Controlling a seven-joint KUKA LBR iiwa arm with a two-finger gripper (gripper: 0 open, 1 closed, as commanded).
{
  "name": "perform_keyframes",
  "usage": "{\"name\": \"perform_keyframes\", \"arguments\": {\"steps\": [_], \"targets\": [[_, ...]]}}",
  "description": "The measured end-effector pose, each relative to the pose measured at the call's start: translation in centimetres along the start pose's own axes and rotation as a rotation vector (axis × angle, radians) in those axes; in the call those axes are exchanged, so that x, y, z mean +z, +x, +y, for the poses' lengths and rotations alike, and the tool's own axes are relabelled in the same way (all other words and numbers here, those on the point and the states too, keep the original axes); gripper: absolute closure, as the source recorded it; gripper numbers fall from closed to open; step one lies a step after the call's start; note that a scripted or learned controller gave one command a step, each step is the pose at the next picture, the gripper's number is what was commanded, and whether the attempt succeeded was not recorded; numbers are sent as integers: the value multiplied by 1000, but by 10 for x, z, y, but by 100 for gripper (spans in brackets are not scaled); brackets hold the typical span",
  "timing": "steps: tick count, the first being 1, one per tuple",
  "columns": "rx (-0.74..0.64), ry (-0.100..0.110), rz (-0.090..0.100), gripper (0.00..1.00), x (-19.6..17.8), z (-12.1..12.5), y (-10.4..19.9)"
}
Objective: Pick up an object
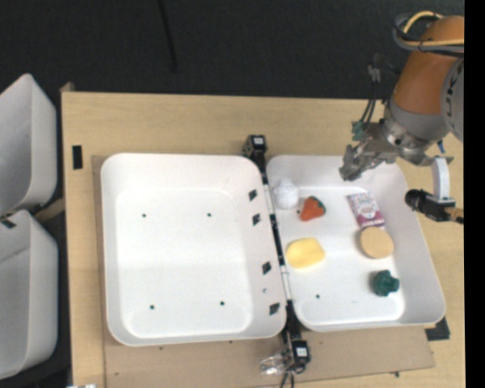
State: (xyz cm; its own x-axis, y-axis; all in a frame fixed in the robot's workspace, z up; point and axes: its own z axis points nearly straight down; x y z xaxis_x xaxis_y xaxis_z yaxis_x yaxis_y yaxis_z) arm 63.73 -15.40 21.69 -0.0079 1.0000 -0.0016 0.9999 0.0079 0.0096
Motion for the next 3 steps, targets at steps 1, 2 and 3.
{"name": "perform_keyframes", "arguments": {"steps": [1, 2, 3], "targets": [[1, 0, 0, 100, -86, 17, 61], [5, 3, 2, 100, -169, -58, 78], [1, 4, 1, 100, -200, -32, 153]]}}
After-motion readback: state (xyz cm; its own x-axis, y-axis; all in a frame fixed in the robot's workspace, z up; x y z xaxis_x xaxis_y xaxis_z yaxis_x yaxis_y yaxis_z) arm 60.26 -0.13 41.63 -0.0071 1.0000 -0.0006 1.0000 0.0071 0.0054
